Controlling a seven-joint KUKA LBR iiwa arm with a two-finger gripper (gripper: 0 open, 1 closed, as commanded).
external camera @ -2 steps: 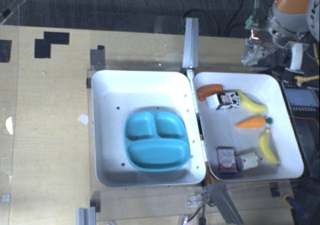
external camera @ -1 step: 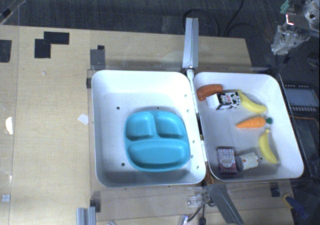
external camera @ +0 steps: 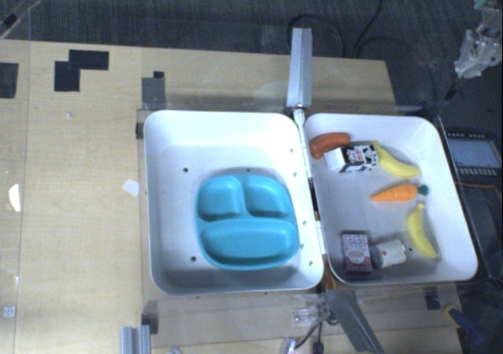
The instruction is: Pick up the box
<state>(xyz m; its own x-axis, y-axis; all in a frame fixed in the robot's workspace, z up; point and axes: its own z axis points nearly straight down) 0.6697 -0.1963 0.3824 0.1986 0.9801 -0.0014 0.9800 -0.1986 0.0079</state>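
I log the gripper (external camera: 476, 52) hanging off beyond the right bin (external camera: 452, 211), well apart from the box (external camera: 355, 254), finger state unreadable.

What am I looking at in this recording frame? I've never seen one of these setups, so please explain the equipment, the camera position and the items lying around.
This is one picture from a fixed camera above a pale wooden bench, looking down at a slant. Two shallow white plastic bins sit side by side. The left bin holds a blue plastic plate with three compartments. The right bin holds small toy groceries: a reddish-orange sausage, a small white box with black cow markings, two yellow bananas, an orange carrot with a green tip, a dark maroon box and a small pale carton lying on its side. The job is picking up a box. At the top right corner, the pale grey metal shape is probably the robot's tool, well away from the bins; too blurred to read further. Nothing is visibly held.
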